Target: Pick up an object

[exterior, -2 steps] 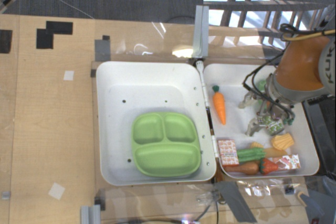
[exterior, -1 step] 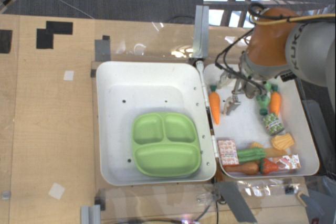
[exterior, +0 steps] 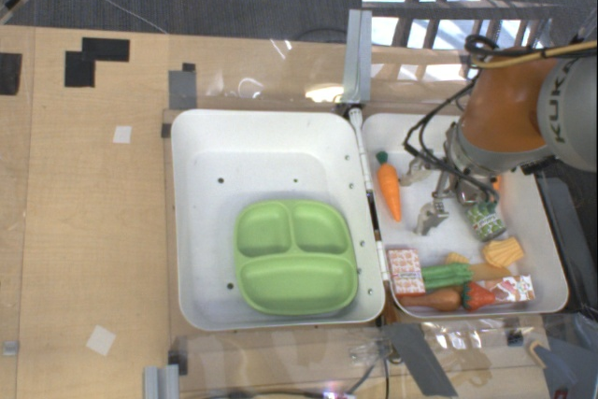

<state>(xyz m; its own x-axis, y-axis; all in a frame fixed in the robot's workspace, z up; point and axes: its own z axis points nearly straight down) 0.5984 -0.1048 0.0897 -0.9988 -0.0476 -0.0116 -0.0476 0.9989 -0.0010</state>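
Note:
The right bin (exterior: 551, 280) holds several toy foods. An orange carrot (exterior: 389, 189) lies at its left side. Along the front lie a red-and-white box (exterior: 405, 271), a green vegetable (exterior: 448, 276) and a brown sausage (exterior: 437, 299). A green-labelled can (exterior: 486, 221) and a yellow piece (exterior: 504, 252) lie to the right. My gripper (exterior: 431, 212) hangs low over bare bin floor between the carrot and the can, with nothing seen in it. The arm's orange band (exterior: 500, 112) hides the bin's back right.
The left bin (exterior: 201, 154) holds a green divided plate (exterior: 295, 257). A metal divider (exterior: 366, 201) separates the two bins. A red piece (exterior: 478, 296) and a white carton (exterior: 512, 290) lie at the right bin's front. Black cables (exterior: 432, 121) loop beside the wrist.

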